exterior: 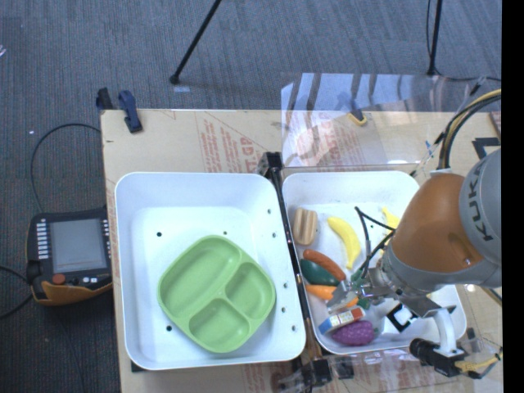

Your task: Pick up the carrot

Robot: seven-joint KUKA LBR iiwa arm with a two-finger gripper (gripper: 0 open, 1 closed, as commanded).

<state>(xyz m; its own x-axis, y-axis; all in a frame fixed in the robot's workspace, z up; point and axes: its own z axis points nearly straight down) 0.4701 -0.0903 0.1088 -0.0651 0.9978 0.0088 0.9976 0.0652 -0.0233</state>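
Two shallow white bins on the table. Left bin (139, 219): one green three-compartment plastic tray (216, 292). Right bin (352, 185): one yellow banana (347, 237), one tan bread piece (305, 225), one purple grape bunch (354, 332), one orange carrot (320, 291) at centre-left. Pincer (360, 289) just right of the carrot; whether it is parted or closed, cannot tell.

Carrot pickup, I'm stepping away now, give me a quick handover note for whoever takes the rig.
Gripper: low in the right bin, among the toy food; finger state can't be read from above.
Carrot: lying in the right bin near its left wall, below the red pepper, just left of the gripper.
Left bin: holds the green divided plate.
Done: arm is down by the carrot.
Left: grasp and lift.
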